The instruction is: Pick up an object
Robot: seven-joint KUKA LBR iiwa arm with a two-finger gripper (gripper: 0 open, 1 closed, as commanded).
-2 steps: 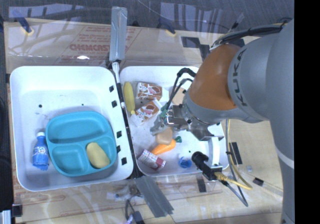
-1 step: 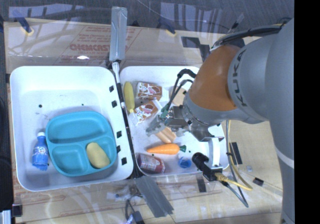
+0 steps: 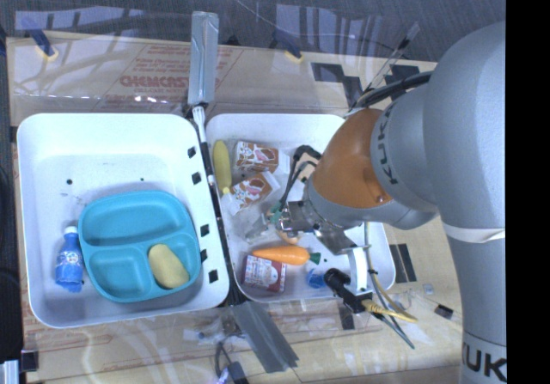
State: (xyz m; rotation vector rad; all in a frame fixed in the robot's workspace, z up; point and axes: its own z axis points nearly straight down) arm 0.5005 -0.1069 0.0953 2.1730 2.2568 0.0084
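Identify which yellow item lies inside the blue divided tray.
The rounded yellow lemon-like fruit in the blue divided plastic tray, left bin; the long yellow banana-like piece lies in the right bin.

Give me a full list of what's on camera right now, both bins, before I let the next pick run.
Bins: 2, white, side by side on bench.
Tray: 1, blue, left bin.
Potato: 1, yellow, in tray's lower right compartment.
Bottle: 1, blue, left bin, left of tray.
Banana: 1, yellow, right bin, by its left wall.
Packets: 2, brown and white, right bin, upper part.
Carrot: 1, orange, right bin, lower part.
Can: 1, red and white, below carrot.
Arm: 1, grey with orange band, over right bin.
Hand: 1, dark, above carrot.
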